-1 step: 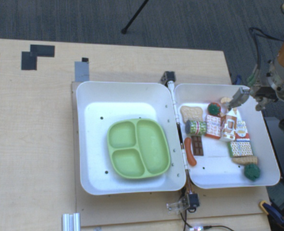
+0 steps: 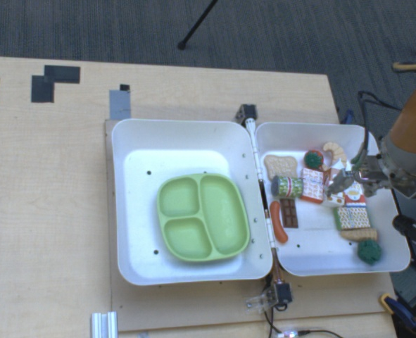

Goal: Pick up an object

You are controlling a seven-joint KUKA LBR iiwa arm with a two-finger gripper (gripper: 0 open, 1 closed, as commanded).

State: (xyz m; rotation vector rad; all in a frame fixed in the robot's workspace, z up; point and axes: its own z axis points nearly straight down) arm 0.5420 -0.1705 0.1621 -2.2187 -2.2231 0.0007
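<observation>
Setting: a pale wooden bench (image 2: 46,210) carrying two shallow white bins side by side, with dark grey carpet beyond its far edge.
Left bin (image 2: 134,189): holds a light green three-compartment plate (image 2: 203,217).
Right bin, near side (image 2: 320,255): a dark green fuzzy ball (image 2: 369,253) in the near right corner, with a waffle-patterned packet (image 2: 353,218) just beyond it.
Right bin, left side: an orange sausage (image 2: 278,224) beside a brown chocolate bar (image 2: 288,213); further back a small green-labelled can (image 2: 286,186) and a slice of bread (image 2: 281,166).
Right bin, far side: a red-and-white packet (image 2: 313,186) and a green-and-red round toy (image 2: 313,159).
Gripper (image 2: 341,182): low over the middle of the right bin among the toys; whether it is spread or closed, I cannot tell.
</observation>
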